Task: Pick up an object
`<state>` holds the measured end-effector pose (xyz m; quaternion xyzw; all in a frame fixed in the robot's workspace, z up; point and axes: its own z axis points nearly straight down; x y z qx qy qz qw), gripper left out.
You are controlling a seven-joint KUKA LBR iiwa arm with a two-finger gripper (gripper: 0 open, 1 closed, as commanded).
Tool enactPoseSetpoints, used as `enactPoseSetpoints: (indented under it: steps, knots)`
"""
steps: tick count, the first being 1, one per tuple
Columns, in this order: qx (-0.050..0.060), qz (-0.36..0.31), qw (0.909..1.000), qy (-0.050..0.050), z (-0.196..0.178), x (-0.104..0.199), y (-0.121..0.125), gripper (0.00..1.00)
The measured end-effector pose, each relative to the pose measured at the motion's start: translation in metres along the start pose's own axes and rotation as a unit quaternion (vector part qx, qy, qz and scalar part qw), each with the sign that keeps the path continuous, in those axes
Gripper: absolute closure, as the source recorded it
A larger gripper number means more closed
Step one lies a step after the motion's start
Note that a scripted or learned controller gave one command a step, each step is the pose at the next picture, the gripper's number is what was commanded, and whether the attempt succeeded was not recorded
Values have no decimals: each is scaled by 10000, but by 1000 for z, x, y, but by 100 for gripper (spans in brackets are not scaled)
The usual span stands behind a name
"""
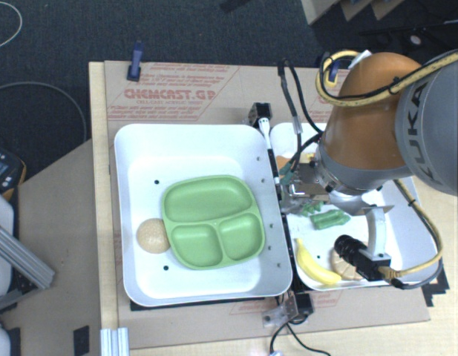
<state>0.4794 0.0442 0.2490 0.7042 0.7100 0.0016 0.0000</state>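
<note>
Down in the right bin, a smooth yellow banana lies curved, its long axis running from upper left to lower right. Beside it sits a ribbed green piece, perhaps plastic. Whether the gripper is open, I cannot tell.

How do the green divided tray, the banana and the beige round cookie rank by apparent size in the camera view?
1. Green divided tray, clearly largest.
2. Banana.
3. Beige round cookie. It looks close to the banana in size, so their order is unsure.
</note>
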Motion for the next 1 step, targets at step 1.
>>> enactPoseSetpoints:
  steps: [1]
  knots:
    - [-10,12,10000,-1,-38,41,1,100]
